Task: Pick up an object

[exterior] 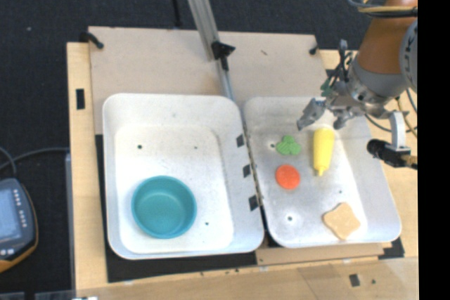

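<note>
A robot gripper [325, 113] hangs with its fingers spread and nothing between them above the far end of the right bin [373, 218], where a program-driven arm has been set the job of picking up one object. Directly beneath and just in front of the fingertips lies a yellow toy [323, 148], apparently a plastic corn cob or squash, stretched lengthwise away from the hand and tapering toward its far tip. It looks light, rigid and smooth, so it may slip or roll; a grip across its narrow width near the thicker middle seems the safest hold. A little beyond, to the side nearer the other bin, sits a small green piece [287, 146], knobbly and low, probably harder to pinch. Past that rests a round orange-red piece [287, 177], likely to roll out of a squeeze. Farther still, near the bin's opposite corner, lies a tan slice [342, 221] like toast, flat against the floor. Well apart, in the left bin [116, 116], stands a teal bowl [164, 206].
</note>
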`<state>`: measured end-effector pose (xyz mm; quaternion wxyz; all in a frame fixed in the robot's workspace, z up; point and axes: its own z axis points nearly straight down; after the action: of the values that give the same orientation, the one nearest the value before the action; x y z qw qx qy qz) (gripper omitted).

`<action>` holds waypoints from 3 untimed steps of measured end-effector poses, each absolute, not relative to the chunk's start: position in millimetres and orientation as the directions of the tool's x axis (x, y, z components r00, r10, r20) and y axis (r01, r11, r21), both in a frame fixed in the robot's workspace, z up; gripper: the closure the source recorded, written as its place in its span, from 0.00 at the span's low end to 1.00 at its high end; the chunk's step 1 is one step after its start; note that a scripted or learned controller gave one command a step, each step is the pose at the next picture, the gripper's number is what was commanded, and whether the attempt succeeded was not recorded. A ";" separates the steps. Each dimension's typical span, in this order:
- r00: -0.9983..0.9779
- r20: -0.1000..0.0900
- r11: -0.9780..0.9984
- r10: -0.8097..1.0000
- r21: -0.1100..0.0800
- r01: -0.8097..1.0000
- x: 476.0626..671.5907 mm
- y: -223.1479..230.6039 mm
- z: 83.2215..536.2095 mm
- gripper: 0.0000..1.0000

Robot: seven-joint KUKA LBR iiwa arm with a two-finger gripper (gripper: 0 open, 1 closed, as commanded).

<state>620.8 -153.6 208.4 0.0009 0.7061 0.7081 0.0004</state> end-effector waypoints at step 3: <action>0.001 -0.002 -0.001 1.000 -0.003 1.000 614.9 -149.7 98.0 0.00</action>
<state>614.9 -149.7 98.0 -0.0005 0.7074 0.7068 -0.0017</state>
